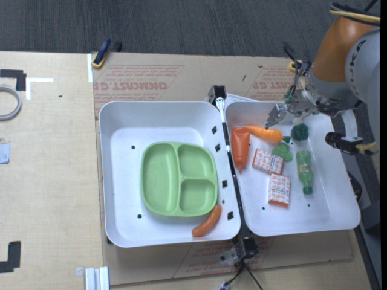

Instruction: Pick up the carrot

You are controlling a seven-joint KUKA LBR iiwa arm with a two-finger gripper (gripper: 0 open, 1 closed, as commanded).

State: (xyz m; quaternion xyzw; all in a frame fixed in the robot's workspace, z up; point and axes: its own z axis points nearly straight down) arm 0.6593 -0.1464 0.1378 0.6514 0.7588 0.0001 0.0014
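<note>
The arm (pixel 347 53) reaches in over the table's right edge, its orange band high at the upper right and the wrist angled down and to the left over the right bin's (pixel 338 213) far edge. The gripper (pixel 275 118) hangs low near that bin's far left corner, just above the thick end of the carrot (pixel 264 133); whether it is released or clenched on anything cannot be told, since its tip is small and dark against the bin.

The carrot lies slanted in the right bin, close to the far wall, its tip touching the top of an orange pouch (pixel 240 147) that lies along the bin's left wall. Just right of the carrot sit a green broccoli piece (pixel 299 132) and a green leafy piece (pixel 282 151); below them lie two red-and-white packets (pixel 273 175) and a green bottle (pixel 305 170). The near half of the right bin is bare white floor.

The left bin (pixel 121 180) holds a green divided plate (pixel 179 179) at its centre and a sausage (pixel 207 220) near its near right corner, with open floor around the plate's left side.
</note>
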